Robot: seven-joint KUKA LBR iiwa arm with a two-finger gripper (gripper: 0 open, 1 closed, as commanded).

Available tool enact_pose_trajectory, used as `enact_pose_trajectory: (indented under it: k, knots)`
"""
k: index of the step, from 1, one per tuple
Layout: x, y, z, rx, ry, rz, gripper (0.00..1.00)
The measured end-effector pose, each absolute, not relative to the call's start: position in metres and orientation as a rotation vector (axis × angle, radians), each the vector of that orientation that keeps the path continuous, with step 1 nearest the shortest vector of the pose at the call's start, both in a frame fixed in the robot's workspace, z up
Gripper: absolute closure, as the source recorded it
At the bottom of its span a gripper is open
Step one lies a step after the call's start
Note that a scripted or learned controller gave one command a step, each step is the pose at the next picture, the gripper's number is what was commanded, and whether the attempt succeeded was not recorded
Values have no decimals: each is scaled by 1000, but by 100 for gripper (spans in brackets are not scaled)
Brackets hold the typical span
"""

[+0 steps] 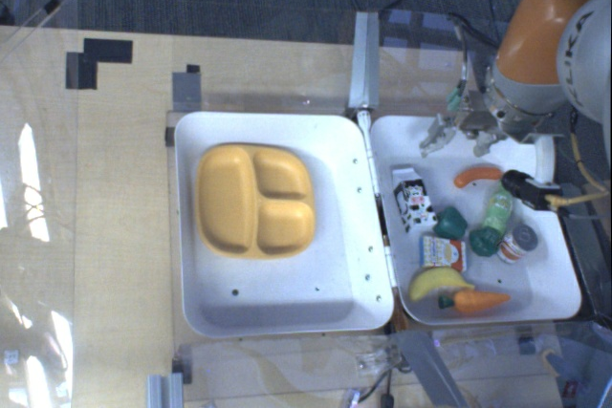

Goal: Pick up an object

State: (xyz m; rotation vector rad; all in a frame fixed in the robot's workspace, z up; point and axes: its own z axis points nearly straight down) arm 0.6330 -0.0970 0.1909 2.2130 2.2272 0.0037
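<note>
My gripper (455, 144) hangs open over the far end of the right bin (564, 296), with nothing between its fingers. Just below it to the right lies an orange sausage-shaped piece (476, 175). Nearer the front are a black-and-white carton (412, 202), a teal lump (450, 223), a green bottle (495, 209), a small can (517, 244), a juice box (442, 252), a banana (437, 281) and a carrot (479, 301).
The left bin (277, 306) holds a yellow divided plate (255, 199). A metal post (364, 62) stands at the back between the two bins. The arm's orange band (535, 29) is above the right bin's far right corner.
</note>
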Motion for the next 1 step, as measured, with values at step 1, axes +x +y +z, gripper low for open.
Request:
enact_pose_trajectory:
  k: [1]
  knots:
    - [614,-157,93,2113,2320,4,0]
